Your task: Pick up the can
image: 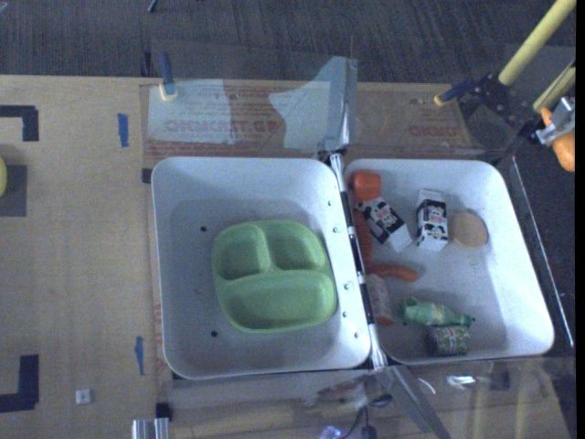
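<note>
The can [448,339] is small, with a dark green label. It rests near the front edge of the right bin [512,273], just below a green crumpled packet [435,314] that touches it. A grey piece of my arm with its orange band [564,141] pokes in at the right edge of the camera view. It hangs beyond the bin's back right corner, far from the can.
The right bin also holds two black-and-white cartons [384,218] [431,219], an orange block [366,186], a tan round piece [470,230] and an orange stick [395,271]. A green divided plate [272,275] lies in the left bin [183,245]. A yellow pole with a black clamp [498,90] stands at the back right.
</note>
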`<state>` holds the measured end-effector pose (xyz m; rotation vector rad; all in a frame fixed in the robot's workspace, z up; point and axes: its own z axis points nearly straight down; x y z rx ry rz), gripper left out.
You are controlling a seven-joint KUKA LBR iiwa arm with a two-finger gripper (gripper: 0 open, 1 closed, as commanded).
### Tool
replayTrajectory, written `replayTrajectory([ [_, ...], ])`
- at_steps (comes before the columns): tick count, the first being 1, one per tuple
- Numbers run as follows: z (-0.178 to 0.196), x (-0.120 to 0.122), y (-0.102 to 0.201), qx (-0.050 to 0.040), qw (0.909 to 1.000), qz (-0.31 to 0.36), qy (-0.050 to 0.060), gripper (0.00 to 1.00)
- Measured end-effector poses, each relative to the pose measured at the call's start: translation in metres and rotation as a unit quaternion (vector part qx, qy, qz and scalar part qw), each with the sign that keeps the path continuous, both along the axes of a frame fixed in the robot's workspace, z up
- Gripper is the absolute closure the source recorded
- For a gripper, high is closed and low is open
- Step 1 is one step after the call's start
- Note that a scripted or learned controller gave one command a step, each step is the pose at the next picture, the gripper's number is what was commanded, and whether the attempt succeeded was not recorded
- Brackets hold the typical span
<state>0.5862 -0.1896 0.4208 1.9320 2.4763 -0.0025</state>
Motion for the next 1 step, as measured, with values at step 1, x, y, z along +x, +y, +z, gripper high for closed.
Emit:
replayTrajectory([
  [1, 0.009, -0.0576, 0.0581, 0.0, 0.9839, -0.179, 0.003, 1.0],
])
